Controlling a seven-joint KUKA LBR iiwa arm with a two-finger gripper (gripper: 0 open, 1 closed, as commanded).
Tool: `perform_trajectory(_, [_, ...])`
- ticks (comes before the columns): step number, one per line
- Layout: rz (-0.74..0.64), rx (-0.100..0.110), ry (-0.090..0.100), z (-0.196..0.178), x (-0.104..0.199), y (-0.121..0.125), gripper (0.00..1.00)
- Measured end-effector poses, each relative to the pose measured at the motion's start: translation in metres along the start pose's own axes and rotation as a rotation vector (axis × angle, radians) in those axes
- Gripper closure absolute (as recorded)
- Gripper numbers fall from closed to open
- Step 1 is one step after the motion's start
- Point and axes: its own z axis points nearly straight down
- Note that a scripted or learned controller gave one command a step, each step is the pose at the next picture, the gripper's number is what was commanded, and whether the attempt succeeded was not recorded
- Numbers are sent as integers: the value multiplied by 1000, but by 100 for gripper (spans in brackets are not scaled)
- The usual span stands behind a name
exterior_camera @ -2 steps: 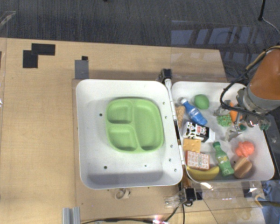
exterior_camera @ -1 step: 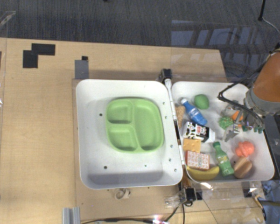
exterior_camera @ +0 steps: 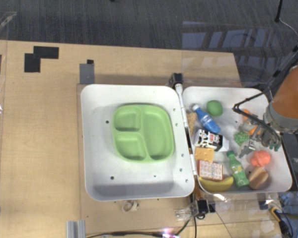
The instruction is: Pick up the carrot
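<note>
1. Task is not done as far as you can see: nothing sits between the fingers of the gripper (exterior_camera: 248, 142), so no lift yet
2. Gripper is over the right bin (exterior_camera: 286, 158), right half, reaching in from the right edge; arm's orange band shows above it
3. Gripper state: you cannot tell from this slant, the tip is dark clutter against the items below
4. Carrot (exterior_camera: 252, 119): small orange piece with a green bit, lying in the right bin toward its far right, just on the far side of the gripper tip
5. Judgement: carrot is near the gripper, maybe partly under its frame, contact unclear
6. Other items close by: red-orange fruit (exterior_camera: 261, 158) just nearer and right of the tip, green bottle (exterior_camera: 237, 168) nearer-left, blue bottle (exterior_camera: 206, 119) and green ball (exterior_camera: 214, 107) further left
7. Left bin (exterior_camera: 89, 133) holds the green divided plate (exterior_camera: 141, 133), well apart from the action
8. Left to do: line up on the carrot, grip it, raise it out
</note>
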Motion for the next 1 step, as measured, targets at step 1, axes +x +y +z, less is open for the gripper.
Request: perform_trajectory(1, [-7,-1,-11,-14,-4,2,100])
